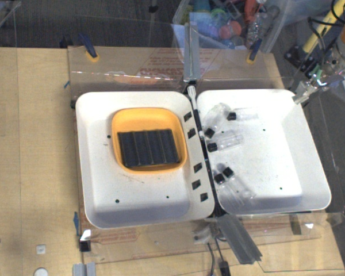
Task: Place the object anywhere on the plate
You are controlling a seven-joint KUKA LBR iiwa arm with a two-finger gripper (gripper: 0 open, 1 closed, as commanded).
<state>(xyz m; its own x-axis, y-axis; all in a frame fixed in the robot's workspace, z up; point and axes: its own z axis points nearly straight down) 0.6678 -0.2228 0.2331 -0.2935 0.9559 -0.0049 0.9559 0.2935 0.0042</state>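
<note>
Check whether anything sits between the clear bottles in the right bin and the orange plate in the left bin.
Between the clear bottles and the orange plate run the two bins' raised adjoining rims. A dark ridged block already covers most of the plate.

At the far right edge, a small part of the robot [325, 68] shows: dark metal pieces, a pale grey bracket ending in a thin point, and yellow and black cables [328, 16] looping above them. A tiny green light glows among the dark parts.
</note>
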